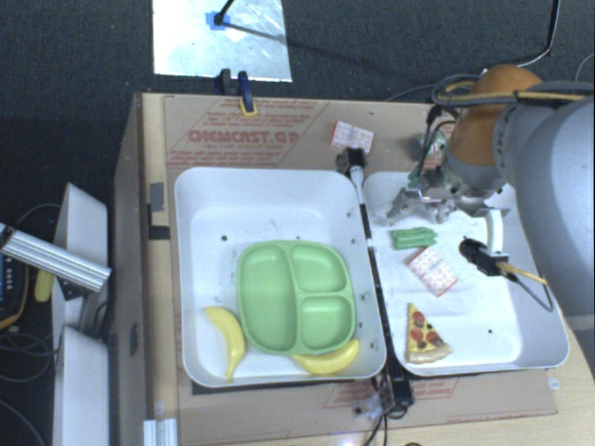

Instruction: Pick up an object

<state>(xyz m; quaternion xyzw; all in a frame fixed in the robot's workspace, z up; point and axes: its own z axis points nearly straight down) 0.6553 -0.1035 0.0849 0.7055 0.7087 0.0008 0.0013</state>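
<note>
Item: right bin [539, 337], four loose pieces. I log a green block [413, 238] near its 11 o'clock corner, lying just below the end effector [423, 206], which I judge is poised over it as the likeliest pick; its fingers look spread, nothing between them. A red-and-white packet [432, 270] (print unreadable) sits centre; a pizza slice [424, 334] at 7 o'clock. Left bin [200, 277]: green divided plate [296, 295], two bananas [227, 339]. Tabletop board [244, 137] reads "CHEMCAST".
</note>
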